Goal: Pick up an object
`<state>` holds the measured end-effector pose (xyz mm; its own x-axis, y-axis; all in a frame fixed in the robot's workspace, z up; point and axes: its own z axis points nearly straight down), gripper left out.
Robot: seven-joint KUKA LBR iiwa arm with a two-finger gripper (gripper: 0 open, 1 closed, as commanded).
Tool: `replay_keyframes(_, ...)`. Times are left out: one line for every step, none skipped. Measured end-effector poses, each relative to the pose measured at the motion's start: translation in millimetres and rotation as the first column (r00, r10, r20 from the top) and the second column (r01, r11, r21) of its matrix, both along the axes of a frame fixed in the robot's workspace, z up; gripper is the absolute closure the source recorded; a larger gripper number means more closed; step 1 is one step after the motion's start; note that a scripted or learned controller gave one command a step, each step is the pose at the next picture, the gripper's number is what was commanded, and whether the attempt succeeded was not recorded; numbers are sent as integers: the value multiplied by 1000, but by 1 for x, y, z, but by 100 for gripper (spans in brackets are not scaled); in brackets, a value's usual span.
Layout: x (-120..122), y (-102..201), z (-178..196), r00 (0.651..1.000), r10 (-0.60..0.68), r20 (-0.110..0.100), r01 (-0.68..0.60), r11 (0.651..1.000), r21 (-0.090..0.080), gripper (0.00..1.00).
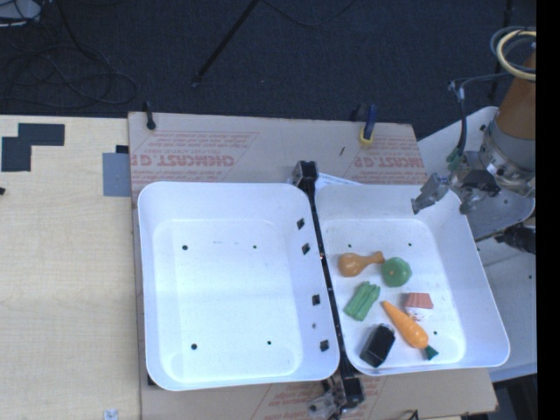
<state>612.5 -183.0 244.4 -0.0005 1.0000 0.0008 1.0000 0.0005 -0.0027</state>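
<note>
The right bin (464, 261) holds several small toys near its front. There is an orange drumstick-shaped piece (360, 262), a green ball (396, 271), a green ridged piece (361, 301), a small red and white block (418, 302), an orange carrot (409, 325) and a black block (378, 345). My gripper (447, 196) hangs over the bin's far right corner, well behind the toys. Its fingers are spread open with nothing between them.
The left bin (175, 234) sits beside the right one, and a black divider clip strip (317, 269) runs between them. Both bins rest on a cardboard sheet (219, 151). A blue and yellow clamp (368, 125) stands at the sheet's far edge.
</note>
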Motion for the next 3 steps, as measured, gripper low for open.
replay_keyframes(-107, -32, -89, 1000, -7, -15, 7, 1000, 4, 0)
replay_keyframes(-94, 46, -159, 1000, 3, 1, -3, 1000, 0, 0)
replay_keyframes(5, 113, -50, 1000, 10, 17, -10, 1000, 0, 0)
